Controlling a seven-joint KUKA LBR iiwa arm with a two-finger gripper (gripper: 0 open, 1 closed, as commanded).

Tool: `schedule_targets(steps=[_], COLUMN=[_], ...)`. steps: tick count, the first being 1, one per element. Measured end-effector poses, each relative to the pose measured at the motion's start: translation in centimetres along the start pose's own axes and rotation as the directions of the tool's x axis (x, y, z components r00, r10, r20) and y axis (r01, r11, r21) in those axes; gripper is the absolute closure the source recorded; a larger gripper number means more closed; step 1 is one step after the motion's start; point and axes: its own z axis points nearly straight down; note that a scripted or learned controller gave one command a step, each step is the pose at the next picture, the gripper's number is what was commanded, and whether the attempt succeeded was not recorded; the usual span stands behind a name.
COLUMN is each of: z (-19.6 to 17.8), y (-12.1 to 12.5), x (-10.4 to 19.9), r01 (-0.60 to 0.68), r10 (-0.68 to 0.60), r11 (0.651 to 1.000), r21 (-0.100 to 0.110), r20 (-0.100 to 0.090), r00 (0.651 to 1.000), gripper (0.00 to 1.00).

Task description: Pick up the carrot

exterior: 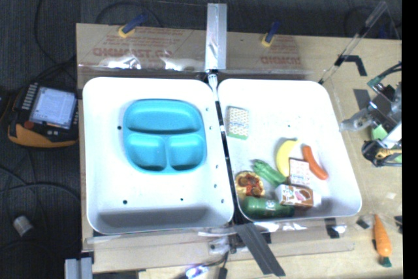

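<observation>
Two white bins sit side by side on the bench (307, 52): the left bin (104, 160) and the right bin (326, 134). The left bin holds one blue tray (163, 135) with three compartments. The right bin holds one banana (285, 155), one orange sausage-shaped piece (314, 162), one small patterned packet (238, 121), two small printed boxes (298, 173) (295, 195), two green vegetables (268, 171) (268, 208) and one round brown-and-yellow item (249, 184). One carrot (381, 242) lies on the bench outside the bins. Two clamps with yellow and blue grips (132, 25) (269, 36) sit at the far edge. One handheld screen unit (43, 112) lies on the floor at left
</observation>
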Motion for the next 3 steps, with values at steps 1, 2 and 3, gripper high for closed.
schedule_targets(steps=[1,2,3], z=[16.9,16.1,18.6], y=[-2.5,-2.6,2.3], x=[1.8,1.6,4.2], r01=[0.008,0.008,0.036], r10=[-0.008,-0.008,-0.036], r11=[1.000,1.000,0.999], r21=[0.005,0.011,-0.011], r20=[-0.002,0.003,-0.018], r00=[1.000,1.000,0.999], gripper=[0.00,1.00,1.00])
